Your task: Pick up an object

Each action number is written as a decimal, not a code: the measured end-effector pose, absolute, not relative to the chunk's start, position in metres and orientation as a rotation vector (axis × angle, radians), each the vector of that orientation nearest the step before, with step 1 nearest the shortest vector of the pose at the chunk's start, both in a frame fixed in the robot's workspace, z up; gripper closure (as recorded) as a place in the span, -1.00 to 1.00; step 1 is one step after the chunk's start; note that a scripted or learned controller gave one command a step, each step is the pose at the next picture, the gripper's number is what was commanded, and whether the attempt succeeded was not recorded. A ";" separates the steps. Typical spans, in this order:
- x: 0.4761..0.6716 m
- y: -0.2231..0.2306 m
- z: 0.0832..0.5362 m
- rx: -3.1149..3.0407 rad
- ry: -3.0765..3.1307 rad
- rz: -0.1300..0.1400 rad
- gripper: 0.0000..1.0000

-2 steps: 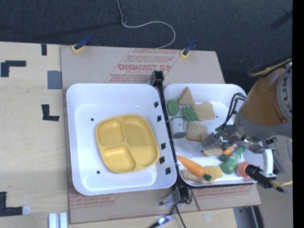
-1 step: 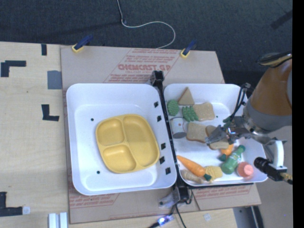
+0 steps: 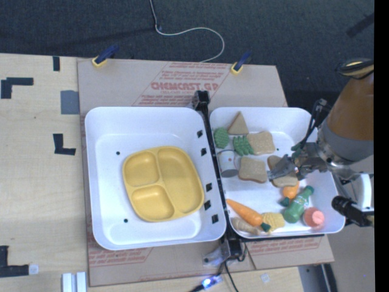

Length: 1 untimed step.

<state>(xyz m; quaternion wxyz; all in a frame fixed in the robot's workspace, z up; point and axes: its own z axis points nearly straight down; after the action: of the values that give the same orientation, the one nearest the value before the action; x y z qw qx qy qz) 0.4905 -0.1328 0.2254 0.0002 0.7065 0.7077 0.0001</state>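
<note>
The camera view looks down on a wooden bench [image 3: 36, 181] with a sheet of cardboard [image 3: 182, 84] on it; two white bins stand side by side on the cardboard. The left bin [image 3: 100, 163] fills the middle of the frame and holds a yellow divided plate [image 3: 163, 182]; the plate lies flat, a little toward the lower part of this bin. The right bin [image 3: 316, 227] sits at the right of centre and holds many toy foods; a brown wedge [image 3: 238, 124] is in its upper left, a slice of bread [image 3: 262, 142] is beside it, and a second slice [image 3: 252, 170] lies below, near the middle. Green pieces [image 3: 241, 145] lie between the wedge and the slices; a carrot [image 3: 245, 212] lies slanted in the lower left of the bin; a corn cob [image 3: 275, 221] touches its end. A green bottle [image 3: 296, 207] and a pink round piece [image 3: 313, 218] are in the lower right corner.

The arm [image 3: 355, 117] enters at the right edge of the frame; its gripper [image 3: 283, 170] is low over the middle of the right bin, just beside the second slice and above a small orange piece [image 3: 290, 191]. The fingers are dark and blurred against the toys, so whether they are spread or pressed together cannot be told; perhaps they touch a brown piece there, but this is not clear.

A white cable [image 3: 182, 32] curls over the dark floor at the top of the frame.
</note>
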 end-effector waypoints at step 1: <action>0.528 -0.087 0.233 2.214 2.230 0.002 1.00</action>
<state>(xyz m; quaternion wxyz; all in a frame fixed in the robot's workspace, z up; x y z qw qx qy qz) 0.5276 -0.0866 0.2334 -0.0003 0.7045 0.7097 0.0007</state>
